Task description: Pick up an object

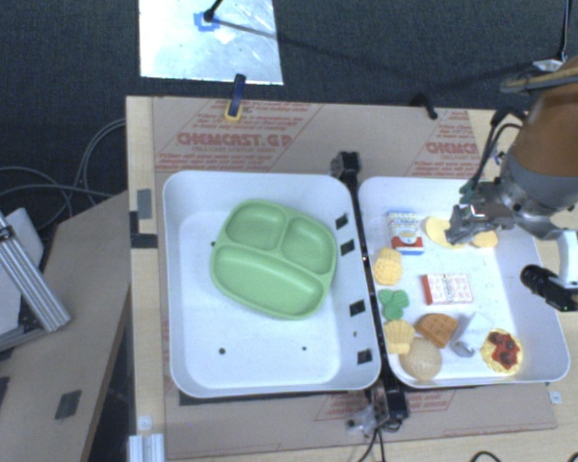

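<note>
The right bin [544, 258] holds several toy foods. My gripper [462, 225] hangs low over its far part, between two small yellow pieces, one [436, 229] on its left and one [485, 241] on its right. A small white carton with red and blue print [405, 229] lies just left of them. Nearer the front lie a yellow corn piece [387, 268], a red and white box [446, 289], a green item [394, 303], a brown bread piece [436, 328], a beige round [422, 359] and a red pizza slice [502, 350]. Nothing is visibly held.
The left bin [188, 258] carries a green divided plate [275, 256]. A black divider with clips [358, 258] runs between the bins. The grey arm with its orange band [559, 133] comes in from the right, and a black part [549, 287] juts over the right bin's edge.
</note>
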You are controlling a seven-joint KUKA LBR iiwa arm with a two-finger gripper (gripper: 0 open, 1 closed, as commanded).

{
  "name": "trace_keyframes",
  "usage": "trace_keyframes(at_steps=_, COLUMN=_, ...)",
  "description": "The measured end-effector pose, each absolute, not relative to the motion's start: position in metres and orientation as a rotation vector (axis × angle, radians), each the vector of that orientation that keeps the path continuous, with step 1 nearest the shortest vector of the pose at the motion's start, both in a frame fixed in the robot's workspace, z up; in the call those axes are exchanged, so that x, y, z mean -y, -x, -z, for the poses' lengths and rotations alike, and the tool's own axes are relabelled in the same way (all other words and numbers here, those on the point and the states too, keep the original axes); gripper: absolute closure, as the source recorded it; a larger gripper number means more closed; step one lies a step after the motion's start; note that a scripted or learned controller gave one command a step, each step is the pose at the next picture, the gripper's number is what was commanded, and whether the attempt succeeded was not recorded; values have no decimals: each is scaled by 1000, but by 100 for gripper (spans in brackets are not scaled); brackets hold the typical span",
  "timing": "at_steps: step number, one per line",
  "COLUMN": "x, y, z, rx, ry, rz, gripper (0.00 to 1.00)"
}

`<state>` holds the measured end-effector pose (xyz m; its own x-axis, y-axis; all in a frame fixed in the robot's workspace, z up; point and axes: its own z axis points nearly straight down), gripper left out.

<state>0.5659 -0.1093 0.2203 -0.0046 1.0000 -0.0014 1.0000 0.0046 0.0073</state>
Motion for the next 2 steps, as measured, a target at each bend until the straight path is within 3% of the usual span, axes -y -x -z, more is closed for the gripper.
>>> trace_keyframes(at_steps=2, x=11, y=-538, z=-216, rx=-2233, ry=-2212, rz=-3, gripper=100)
